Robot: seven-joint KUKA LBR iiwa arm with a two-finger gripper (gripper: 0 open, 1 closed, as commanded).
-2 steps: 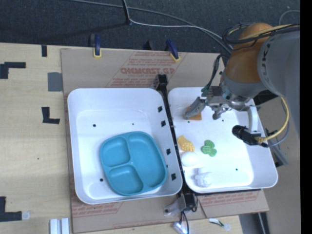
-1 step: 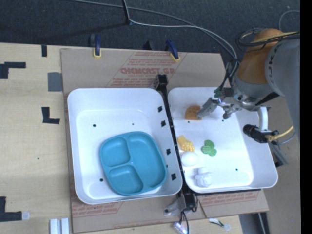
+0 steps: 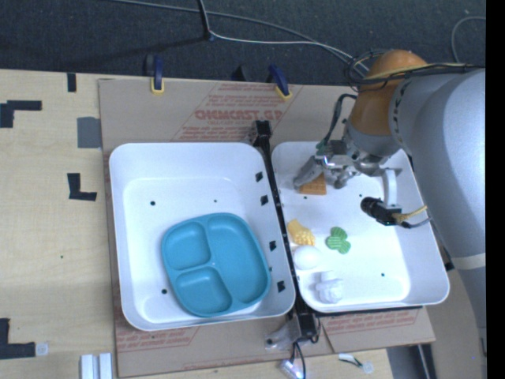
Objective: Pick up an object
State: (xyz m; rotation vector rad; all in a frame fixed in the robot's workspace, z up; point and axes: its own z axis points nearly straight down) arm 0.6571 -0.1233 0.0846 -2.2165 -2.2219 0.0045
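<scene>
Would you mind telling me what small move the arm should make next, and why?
Probably a short, straight descent onto the orange wedge. The gripper sits right above it near the back of the right bin, and the yellow piece, green piece and white pieces lie well clear nearer the front.

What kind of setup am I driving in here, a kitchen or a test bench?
Most likely a lab test bench: two white bins clamped onto a cardboard sheet, small toy foods such as a green piece beside the blue divided plate, and loose cables.
</scene>
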